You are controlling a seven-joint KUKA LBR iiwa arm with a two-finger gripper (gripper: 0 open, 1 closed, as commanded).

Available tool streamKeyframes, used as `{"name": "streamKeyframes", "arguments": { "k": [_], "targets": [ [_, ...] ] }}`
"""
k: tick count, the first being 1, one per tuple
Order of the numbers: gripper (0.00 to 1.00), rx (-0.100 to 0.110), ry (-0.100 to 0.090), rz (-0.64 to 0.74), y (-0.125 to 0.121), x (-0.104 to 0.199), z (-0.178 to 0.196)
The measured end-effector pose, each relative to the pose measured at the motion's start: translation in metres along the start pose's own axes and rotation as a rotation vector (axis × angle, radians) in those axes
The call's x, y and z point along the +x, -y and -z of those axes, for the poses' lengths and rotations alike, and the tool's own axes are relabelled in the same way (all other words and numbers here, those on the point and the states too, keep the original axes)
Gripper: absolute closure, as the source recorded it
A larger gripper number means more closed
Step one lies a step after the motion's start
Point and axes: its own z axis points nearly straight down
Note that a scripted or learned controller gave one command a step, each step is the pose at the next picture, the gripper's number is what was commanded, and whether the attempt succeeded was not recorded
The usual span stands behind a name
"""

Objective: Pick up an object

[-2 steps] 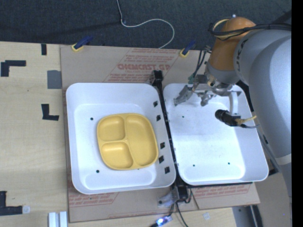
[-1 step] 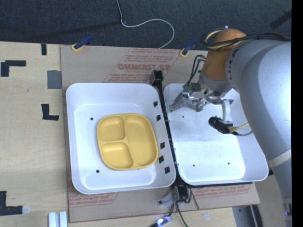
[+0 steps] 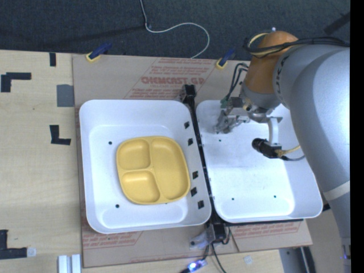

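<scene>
A yellow divided plate (image 3: 152, 170) with three compartments lies flat in the middle of the left bin (image 3: 96, 129). My gripper (image 3: 223, 124) hangs over the far left part of the right bin (image 3: 284, 203), close to the divider between the bins and well to the right of the plate. The fingers point down toward the bin floor. Nothing shows between them.
The grey arm (image 3: 318, 95) reaches in from the right and covers the right bin's far right corner. Black clips (image 3: 196, 175) line the divider between the bins. A white cable (image 3: 170, 27) loops on the dark surface behind the bench.
</scene>
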Motion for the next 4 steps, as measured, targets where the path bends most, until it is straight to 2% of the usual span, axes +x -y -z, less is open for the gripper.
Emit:
{"name": "streamKeyframes", "arguments": {
  "k": [1, 3, 4],
  "targets": [
    [1.0, -0.008, -0.001, -0.003, -0.001, 0.0, 0.061],
    [1.0, -0.006, -0.001, -0.004, -0.007, 0.0, 0.134],
    [1.0, -0.002, -0.002, 0.002, 0.01, 0.058, 0.139]
  ]
}}
